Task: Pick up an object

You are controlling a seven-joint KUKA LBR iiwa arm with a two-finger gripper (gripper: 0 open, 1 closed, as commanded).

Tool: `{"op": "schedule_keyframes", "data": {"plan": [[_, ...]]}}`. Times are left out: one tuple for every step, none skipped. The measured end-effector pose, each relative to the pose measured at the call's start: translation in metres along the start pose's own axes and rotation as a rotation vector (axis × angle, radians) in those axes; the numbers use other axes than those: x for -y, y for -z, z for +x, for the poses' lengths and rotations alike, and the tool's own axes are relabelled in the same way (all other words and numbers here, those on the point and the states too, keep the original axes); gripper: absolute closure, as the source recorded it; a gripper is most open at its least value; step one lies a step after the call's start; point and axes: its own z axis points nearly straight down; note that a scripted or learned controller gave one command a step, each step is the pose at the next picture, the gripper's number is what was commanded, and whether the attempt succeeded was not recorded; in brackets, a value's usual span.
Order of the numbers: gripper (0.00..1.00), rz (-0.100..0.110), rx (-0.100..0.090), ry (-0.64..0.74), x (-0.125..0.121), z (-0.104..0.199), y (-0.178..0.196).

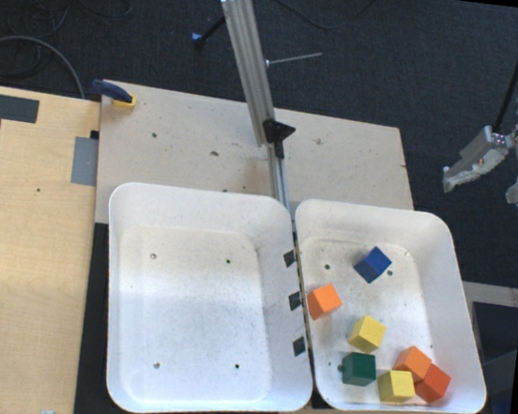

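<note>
Camera view: gripper [493, 152] hangs outside the shallow white right-hand bin [462, 285], grip state indiscernible; clustered small coloured cubes [412, 373] risk a fouled grasp.

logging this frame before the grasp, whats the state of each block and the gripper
blue block: tilted, apart from others
orange block: near the divider, alone
yellow block: resting flat
green block: resting flat
corner cluster: blocks touching
gripper: raised outside the right bin

High fixed camera, slanting down, both bins [127, 203]
</note>
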Motion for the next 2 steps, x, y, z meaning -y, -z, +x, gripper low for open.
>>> {"op": "schedule_keyframes", "data": {"plan": [[0.00, 0.015, 0.000, -0.006, 0.012, -0.052, -0.067], [0.00, 0.016, -0.002, 0.004, -0.096, 0.023, -0.165]]}}
